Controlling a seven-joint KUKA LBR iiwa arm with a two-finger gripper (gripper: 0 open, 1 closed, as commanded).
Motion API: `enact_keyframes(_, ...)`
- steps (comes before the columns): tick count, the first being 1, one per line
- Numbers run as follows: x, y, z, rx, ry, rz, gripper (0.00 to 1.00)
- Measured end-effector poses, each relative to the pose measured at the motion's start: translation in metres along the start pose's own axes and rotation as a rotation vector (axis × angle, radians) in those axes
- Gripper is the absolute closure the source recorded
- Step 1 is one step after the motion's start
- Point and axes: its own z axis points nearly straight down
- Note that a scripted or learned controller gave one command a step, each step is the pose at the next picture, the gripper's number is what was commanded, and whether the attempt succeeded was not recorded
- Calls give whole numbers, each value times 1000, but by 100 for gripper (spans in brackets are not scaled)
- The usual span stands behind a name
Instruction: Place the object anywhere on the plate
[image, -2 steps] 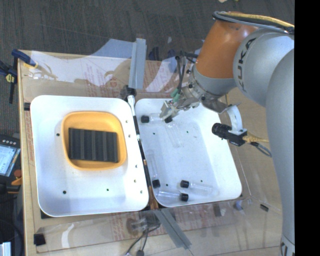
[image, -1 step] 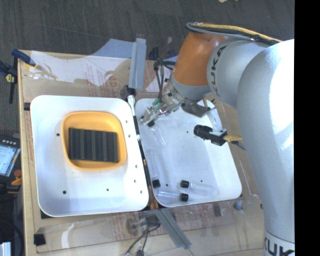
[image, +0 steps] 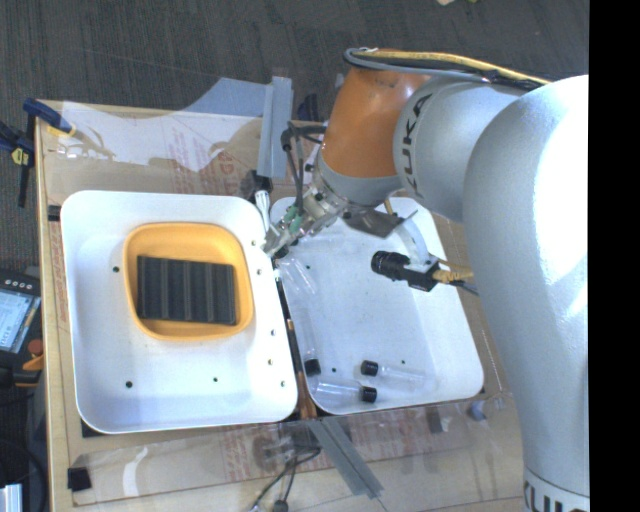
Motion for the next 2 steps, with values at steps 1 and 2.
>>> enact_keyframes(1, 0, 0, 0, 0, 0, 0, 0)
enact_keyframes(2, 41, 35, -1, -4, -4, 6, 0)
